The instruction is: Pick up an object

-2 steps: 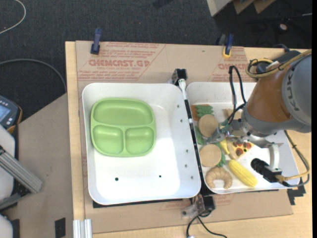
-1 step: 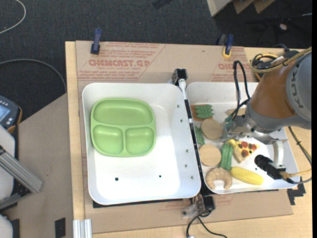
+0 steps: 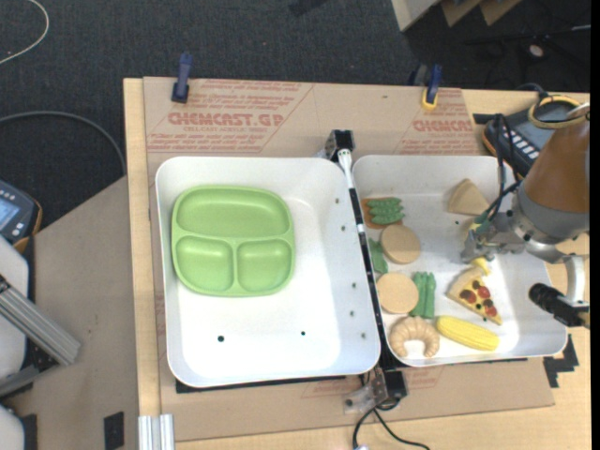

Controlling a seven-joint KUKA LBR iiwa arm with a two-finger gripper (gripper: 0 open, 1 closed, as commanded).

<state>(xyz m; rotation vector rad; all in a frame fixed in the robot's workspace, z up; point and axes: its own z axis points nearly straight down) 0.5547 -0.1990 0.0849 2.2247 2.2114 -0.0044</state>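
The right bin (image 3: 441, 169) holds several toy foods. A pizza slice (image 3: 475, 294) lies at the middle right, with a yellow corn cob (image 3: 467, 333) and a tan croissant (image 3: 415, 337) in front of it. Two round tan biscuits (image 3: 401, 245) (image 3: 397, 292) lie near the left wall, beside a green bean bundle (image 3: 427, 293) and carrots with green tops (image 3: 382, 211). A tan wedge (image 3: 466, 198) sits at the back. My gripper (image 3: 482, 246) hangs low in the right bin, just behind the pizza slice and in front of the wedge. Nothing visible is held in it.
The left bin (image 3: 272, 345) bears a green divided plate (image 3: 233, 240) in its back left part. The grey wrist and orange band (image 3: 561, 172) overhang the right bin's right wall. Blue clamps (image 3: 181, 75) (image 3: 431, 85) grip the cardboard's far edge.
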